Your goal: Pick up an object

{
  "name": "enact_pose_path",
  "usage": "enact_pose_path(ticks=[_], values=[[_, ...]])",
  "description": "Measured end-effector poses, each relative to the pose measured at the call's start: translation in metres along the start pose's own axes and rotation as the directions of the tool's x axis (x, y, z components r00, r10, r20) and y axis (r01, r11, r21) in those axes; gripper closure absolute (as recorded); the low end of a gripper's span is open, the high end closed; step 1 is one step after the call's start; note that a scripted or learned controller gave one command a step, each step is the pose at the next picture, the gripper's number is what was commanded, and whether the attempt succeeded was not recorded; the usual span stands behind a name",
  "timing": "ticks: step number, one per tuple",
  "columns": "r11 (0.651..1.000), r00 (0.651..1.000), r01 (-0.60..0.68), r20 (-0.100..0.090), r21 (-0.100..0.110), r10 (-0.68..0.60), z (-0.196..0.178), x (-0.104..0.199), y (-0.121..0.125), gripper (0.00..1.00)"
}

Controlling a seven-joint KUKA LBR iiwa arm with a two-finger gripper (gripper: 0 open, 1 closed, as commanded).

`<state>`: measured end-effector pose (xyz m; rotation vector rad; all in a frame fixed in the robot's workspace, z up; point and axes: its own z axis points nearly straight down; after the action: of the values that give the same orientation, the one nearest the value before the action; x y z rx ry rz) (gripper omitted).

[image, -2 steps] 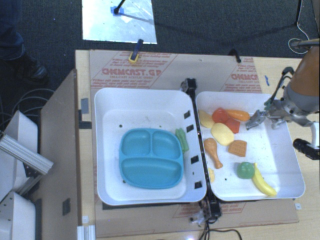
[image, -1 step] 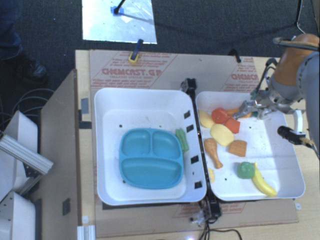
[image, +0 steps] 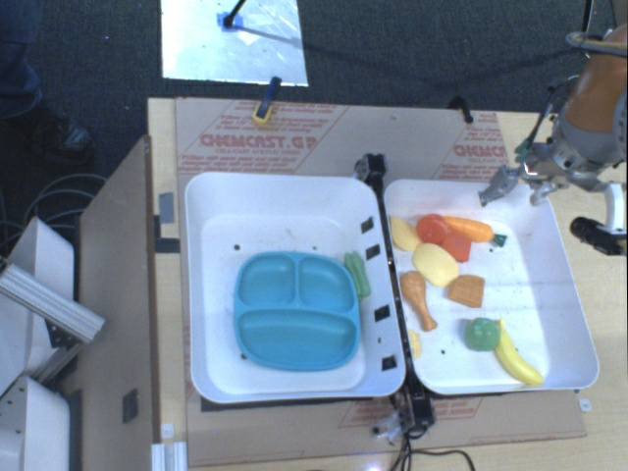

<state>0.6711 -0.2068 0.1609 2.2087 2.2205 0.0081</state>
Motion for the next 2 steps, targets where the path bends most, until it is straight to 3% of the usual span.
enact_pose_path(ticks=[1,2], values=[[1.000,1.000,-0.010,-0.006,0.020,0.010,0.032,0.001,-0.126,0.00],[1.000,1.000,0.007,-0.005,0.003,-0.007,0.027,0.067,-0.051,0.00]])
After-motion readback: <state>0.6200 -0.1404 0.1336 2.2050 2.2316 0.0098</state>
